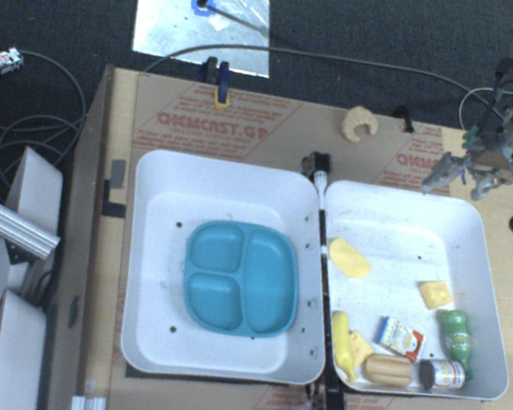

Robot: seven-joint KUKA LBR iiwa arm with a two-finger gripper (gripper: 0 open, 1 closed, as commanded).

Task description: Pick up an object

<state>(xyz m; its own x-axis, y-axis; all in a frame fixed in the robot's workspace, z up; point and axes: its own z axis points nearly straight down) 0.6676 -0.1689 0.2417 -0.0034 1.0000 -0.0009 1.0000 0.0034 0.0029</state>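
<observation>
Tool (459, 177) hangs spread above the right bin's (480, 231) far rim.

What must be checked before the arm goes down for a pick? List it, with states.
1. Gripper open: ok, fingers spread.
2. Gripper free of load: ok, nothing between the fingers.
3. Gripper above a target: not ok, it hangs over the right bin's far rim.
4. Targets present: ok, yellow piece, green bottle, can.
5. Easy target: yellow piece lies apart, ok.
6. Blue tray out of the path: ok, left bin.
</observation>
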